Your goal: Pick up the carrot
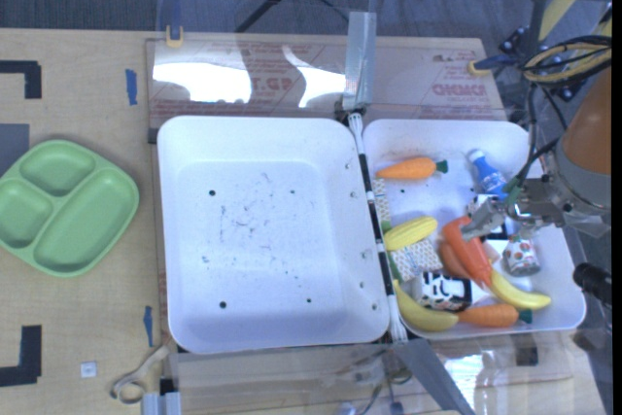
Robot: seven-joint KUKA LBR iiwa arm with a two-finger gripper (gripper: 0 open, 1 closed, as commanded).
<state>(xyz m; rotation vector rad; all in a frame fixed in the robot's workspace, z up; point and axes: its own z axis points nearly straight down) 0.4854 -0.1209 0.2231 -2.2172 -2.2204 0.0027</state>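
Two white bins sit side by side; the left bin [185, 209] holds nothing I can name. In the right bin [559, 311], one carrot [409, 169] lies near the far left corner, apart from the gripper [486, 221]. The gripper hangs over a red-orange vegetable [465, 253] in the middle; how wide it stands I cannot tell. Another carrot [491, 314] lies beside a banana [515, 292].

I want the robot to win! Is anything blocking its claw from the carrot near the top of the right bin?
Nothing visible blocks it. The carrot lies alone on bare bin floor, apart from the toy pile. The gripper sits over that pile, with open floor between them.
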